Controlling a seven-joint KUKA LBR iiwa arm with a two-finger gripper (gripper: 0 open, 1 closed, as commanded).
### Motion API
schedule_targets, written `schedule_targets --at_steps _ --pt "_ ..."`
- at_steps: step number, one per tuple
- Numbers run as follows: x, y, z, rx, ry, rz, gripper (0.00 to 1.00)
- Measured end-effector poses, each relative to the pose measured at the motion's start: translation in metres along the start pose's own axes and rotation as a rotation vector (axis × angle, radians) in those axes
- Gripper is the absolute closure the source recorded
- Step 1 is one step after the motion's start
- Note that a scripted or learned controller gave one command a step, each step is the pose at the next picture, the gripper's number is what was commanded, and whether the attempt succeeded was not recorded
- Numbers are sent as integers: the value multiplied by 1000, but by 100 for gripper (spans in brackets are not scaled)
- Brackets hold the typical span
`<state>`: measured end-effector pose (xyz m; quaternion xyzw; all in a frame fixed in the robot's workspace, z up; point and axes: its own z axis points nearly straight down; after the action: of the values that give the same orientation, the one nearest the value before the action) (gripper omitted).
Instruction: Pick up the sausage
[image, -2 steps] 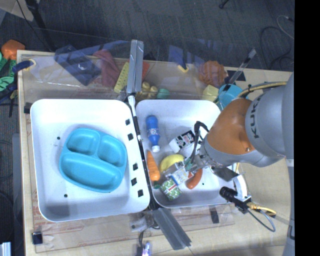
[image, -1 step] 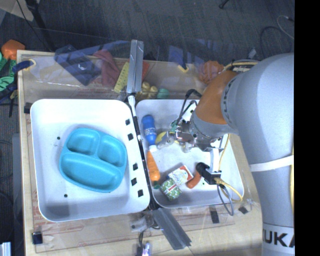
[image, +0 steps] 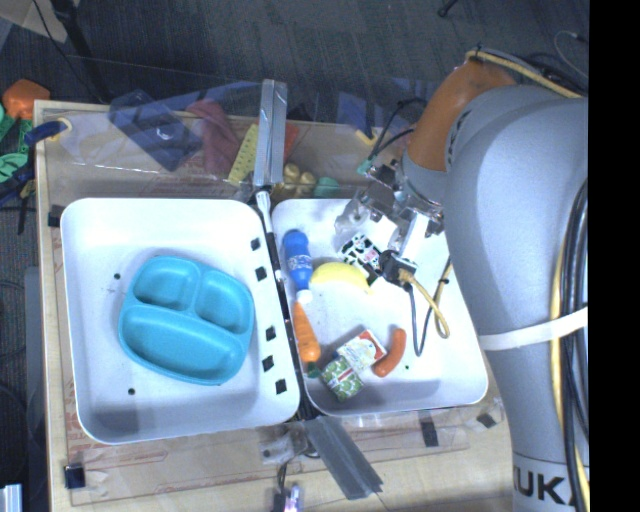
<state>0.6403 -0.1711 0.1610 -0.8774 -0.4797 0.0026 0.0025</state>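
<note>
The sausage (image: 390, 352) is a short reddish-orange link lying at a slant near the front of the right bin (image: 455, 365). It rests just right of a green and red juice carton (image: 350, 366). My gripper (image: 378, 226) hangs over the back part of the same bin, well behind the sausage and apart from it, close above a yellow lemon (image: 340, 276). Nothing shows held in it.
In the right bin a blue bottle (image: 296, 256) and an orange carrot (image: 305, 333) lie along the left wall. The left bin (image: 100, 400) holds a blue sectioned plate (image: 187, 317). A divider rail (image: 272, 300) separates the bins. Clutter lies behind the bins.
</note>
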Motion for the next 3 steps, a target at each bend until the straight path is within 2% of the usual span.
schedule_targets --at_steps 1,2,3 --pt "-75 -95 -126 -2 -1 -184 0" --pt "-40 -103 23 2 0 -355 0" --pt "-81 -119 -11 -2 -1 -34 0"
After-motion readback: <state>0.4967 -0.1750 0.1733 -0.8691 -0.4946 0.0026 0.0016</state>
